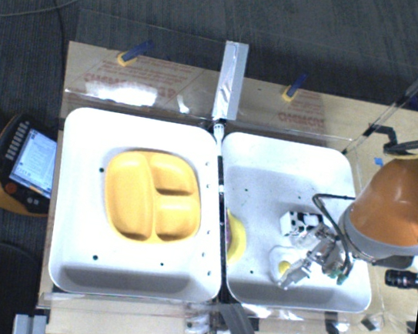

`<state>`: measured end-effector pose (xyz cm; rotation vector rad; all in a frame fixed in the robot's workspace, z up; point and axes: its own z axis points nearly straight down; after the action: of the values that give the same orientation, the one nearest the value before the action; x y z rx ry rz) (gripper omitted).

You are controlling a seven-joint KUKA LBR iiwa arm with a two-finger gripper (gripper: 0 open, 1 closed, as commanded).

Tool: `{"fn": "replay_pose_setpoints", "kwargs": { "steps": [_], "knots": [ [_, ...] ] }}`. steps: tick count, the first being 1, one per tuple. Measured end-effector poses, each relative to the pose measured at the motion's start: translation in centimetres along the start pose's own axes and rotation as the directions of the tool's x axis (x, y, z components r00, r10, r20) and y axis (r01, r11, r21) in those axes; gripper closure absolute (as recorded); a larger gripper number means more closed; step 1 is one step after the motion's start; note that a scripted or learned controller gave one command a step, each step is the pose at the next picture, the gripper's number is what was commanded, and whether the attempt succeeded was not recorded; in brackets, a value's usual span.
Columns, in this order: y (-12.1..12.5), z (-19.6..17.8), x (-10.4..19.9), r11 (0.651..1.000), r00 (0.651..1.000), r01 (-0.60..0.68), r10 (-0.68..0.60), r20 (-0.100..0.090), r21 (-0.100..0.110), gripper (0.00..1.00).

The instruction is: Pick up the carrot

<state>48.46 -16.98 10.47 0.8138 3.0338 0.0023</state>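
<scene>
Camera view shows you two white bins: the left bin (74, 181) carries one yellow divided tray (154, 195). One gripper (295, 275) hangs near the right bin's (272, 164) front edge, jaw state indiscernible; the carrot cannot be identified. Dark carpet (217, 8) surrounds the bench.

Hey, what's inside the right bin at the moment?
In the right bin the gripper is low near the front, over a small white and yellow thing. A yellow object lies against the left wall. The arm covers the bin's right side.

Even overhead light, mild glare on white bins (144, 131), slight softness.
</scene>
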Motion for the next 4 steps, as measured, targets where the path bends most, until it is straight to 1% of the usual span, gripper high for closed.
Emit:
{"fn": "replay_pose_setpoints", "kwargs": {
  "steps": [1, 2, 3, 4],
  "knots": [
    [0.8, 1.4, -1.1, 0.978, 0.978, -0.211, 0.211, 0.003, -0.002, 0.0],
    [6.3, 0.4, 3.7, 0.998, 0.998, 0.069, -0.069, -0.002, 0.001, 0.0],
    [5.9, -1.3, 3.4, 0.889, 0.889, 0.459, -0.459, 0.001, 0.0, 0.0],
    [3.5, -1.4, 2.1, 0.703, 0.703, 0.711, -0.711, -0.001, 0.0, 0.0]
  ]
}}
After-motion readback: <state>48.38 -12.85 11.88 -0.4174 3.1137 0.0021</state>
